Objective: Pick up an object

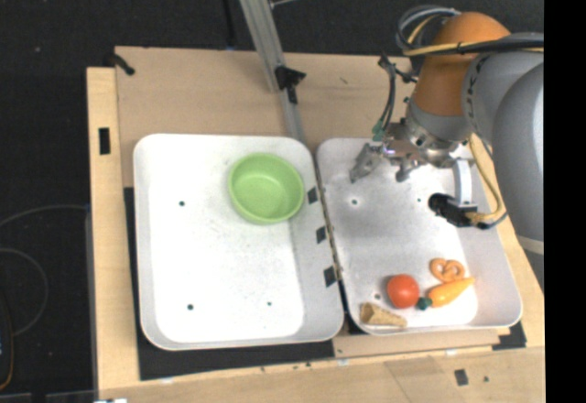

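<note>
**Pick not started: gripper open and empty over far end of right bin**

Largest first. The bench (183, 99) is a tan board seen from above at a slant. On it you have two shallow white bins side by side. The left bin (183, 291) holds one thing, a green bowl (265, 188), upright, toward its far right corner. The right bin (385, 227) holds the small items, all bunched at its near end.

The arm (458, 62), grey w/ an orange band, comes in from the right. Its gripper (385, 163) hangs over the far end of the right bin. Its two fingers stand apart, w/ nothing between them.

Candidate objs, big to small: a red tomato (402, 289), an orange carrot (448, 292) just right of it, a pretzel (446, 269) touching the carrot's far side, and a tan wedge, approx. a bread piece (382, 316), at the near rim.

Progress, as a judgement: nothing is lifted yet, so the whole task is left. The gripper is well apart from the cluster. You'd need it to travel toward the near end, descend, close on one obj, then lift.
</note>
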`<state>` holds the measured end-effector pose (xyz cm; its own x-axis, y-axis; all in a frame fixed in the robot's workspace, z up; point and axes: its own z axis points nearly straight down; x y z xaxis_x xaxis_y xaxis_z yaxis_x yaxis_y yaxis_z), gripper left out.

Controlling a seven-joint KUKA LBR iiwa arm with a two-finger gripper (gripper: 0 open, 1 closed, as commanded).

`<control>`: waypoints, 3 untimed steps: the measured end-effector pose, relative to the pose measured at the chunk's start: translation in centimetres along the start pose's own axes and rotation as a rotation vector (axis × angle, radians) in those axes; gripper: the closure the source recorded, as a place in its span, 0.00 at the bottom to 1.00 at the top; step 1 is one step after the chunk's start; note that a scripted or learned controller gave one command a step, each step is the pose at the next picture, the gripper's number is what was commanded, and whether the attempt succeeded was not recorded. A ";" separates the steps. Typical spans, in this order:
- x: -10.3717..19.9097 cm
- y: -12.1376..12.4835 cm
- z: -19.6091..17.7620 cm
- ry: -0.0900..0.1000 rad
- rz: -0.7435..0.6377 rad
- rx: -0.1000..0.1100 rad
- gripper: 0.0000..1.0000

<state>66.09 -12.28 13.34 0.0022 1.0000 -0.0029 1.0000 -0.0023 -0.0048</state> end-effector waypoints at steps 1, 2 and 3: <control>-0.1 0.2 -1.6 0.001 0.003 -0.009 1.00; -0.2 0.5 -6.0 0.003 0.000 -0.010 1.00; -0.7 1.2 -10.7 0.002 -0.004 -0.012 1.00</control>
<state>67.32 -12.97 24.07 -0.0018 1.0000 -0.0013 1.0000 0.0018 0.0072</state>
